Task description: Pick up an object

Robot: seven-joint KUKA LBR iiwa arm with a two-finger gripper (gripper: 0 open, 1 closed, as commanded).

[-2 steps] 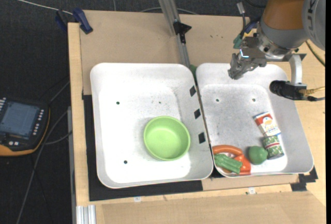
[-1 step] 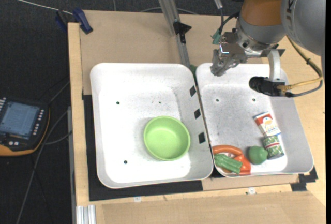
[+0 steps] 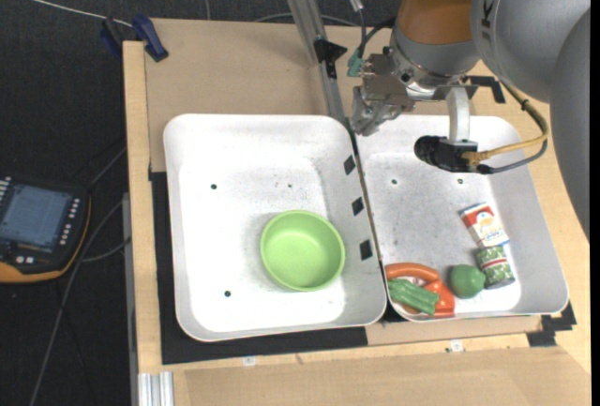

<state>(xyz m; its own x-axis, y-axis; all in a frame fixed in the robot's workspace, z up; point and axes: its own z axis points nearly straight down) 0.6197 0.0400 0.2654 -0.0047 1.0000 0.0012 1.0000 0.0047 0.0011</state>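
White bins are seen — the gripper (image 3: pixel 367 118) is poised above the right bin's (image 3: pixel 412 207) far-left corner; its state cannot be told.

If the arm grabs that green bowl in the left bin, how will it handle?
The green bowl looks like thin plastic, so probably light and stiff. Its smooth, rounded wall may slip from a pinch. Sitting upright on the left bin, it would likely slide rather than tip if pushed.

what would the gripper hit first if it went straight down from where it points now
Probably the top edge where the two bins meet: the gripper hangs over the far end of the divide between the left bin and the right bin. Depth is unclear; it may land just inside the right bin's bare floor.
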